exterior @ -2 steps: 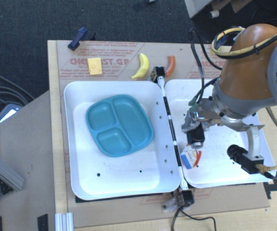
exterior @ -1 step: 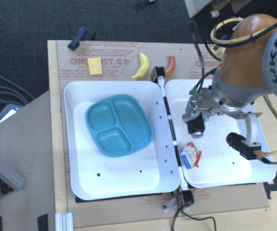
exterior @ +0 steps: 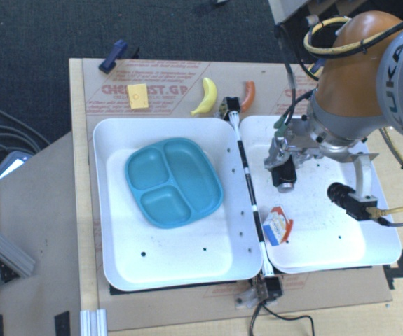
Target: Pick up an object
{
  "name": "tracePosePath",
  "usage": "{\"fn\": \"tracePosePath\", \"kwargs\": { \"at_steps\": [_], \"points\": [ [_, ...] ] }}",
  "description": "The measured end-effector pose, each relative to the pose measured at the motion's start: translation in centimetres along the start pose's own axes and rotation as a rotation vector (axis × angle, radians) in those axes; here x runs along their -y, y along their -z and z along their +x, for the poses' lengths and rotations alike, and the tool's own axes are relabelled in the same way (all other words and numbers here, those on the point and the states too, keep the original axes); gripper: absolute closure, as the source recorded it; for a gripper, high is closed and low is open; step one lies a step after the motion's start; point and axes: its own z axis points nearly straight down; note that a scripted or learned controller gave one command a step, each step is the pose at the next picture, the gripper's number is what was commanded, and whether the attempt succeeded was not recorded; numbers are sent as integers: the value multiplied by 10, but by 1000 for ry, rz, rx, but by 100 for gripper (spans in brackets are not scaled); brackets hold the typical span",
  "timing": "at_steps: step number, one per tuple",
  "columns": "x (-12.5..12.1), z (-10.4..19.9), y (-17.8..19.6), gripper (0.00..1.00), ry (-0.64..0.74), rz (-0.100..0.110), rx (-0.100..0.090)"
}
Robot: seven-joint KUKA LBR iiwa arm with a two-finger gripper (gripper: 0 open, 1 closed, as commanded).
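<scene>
A small red, white and blue carton [exterior: 278,227] lies near the left wall of the right bin [exterior: 341,254]. My gripper [exterior: 283,168] hangs low over the upper left of that bin, pointing down, a short way above the carton and apart from it. A dark block shows at its lower end; I cannot tell whether that is part of the gripper or a held thing. A blue divided plate [exterior: 174,181] rests in the middle of the left bin [exterior: 117,243].
On the cardboard behind the bins lie a yellow banana [exterior: 205,96], an orange-red pepper-like piece [exterior: 247,95], a yellow square tag [exterior: 137,96] and a blue object [exterior: 112,56]. The arm's orange and grey body [exterior: 359,68] looms over the right bin's back.
</scene>
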Motion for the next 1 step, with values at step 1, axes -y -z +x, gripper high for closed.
{"fn": "tracePosePath", "kwargs": {
  "at_steps": [1],
  "points": [
    [-34, 13, -7, 100, 0, 0, 0]
  ]
}}
